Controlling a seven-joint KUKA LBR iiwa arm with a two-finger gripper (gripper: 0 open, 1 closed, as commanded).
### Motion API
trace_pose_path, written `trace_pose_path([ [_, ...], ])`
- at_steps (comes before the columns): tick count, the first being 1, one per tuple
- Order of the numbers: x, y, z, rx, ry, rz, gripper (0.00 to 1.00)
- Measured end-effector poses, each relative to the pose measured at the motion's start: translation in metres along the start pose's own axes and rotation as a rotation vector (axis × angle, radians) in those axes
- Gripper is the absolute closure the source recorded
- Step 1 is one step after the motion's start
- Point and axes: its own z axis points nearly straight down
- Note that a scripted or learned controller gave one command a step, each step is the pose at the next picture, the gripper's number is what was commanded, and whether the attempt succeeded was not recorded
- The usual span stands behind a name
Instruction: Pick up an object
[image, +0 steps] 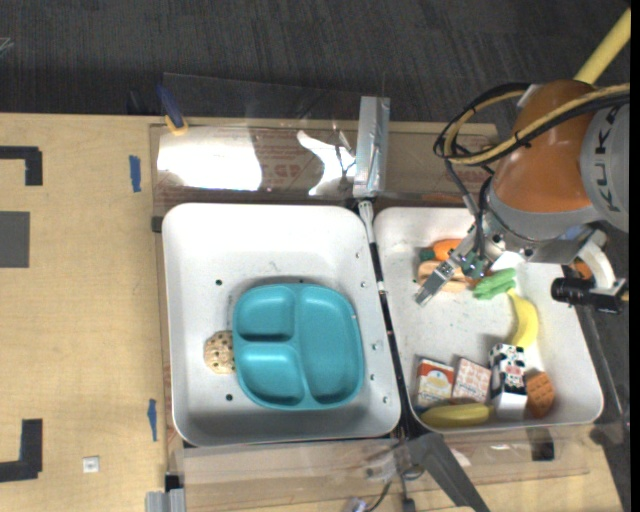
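My gripper (448, 277) hangs low in the upper left part of the right bin (590, 400), under the orange wrist band. It is right over a small orange and red item (440, 248) that lies near the bin's back left. A green item (495, 285) lies just to the gripper's right. A yellow banana (522, 320) sits below that. Nothing visibly hangs from the gripper.
Along the right bin's front lie two small boxes (455, 380), a black-and-white carton (508, 368), a brown piece (540, 392) and a second banana (455, 413). The left bin (190, 240) holds a teal divided plate (297, 343) and a cookie (219, 351).
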Motion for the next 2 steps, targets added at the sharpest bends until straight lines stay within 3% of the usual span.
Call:
trace_pose_path([
  [1,-0.009,-0.048,0.047,0.005,0.003,0.375,0.0],
  [2,0.026,0.002,0.0,-0.004,-0.003,0.062,0.0],
])
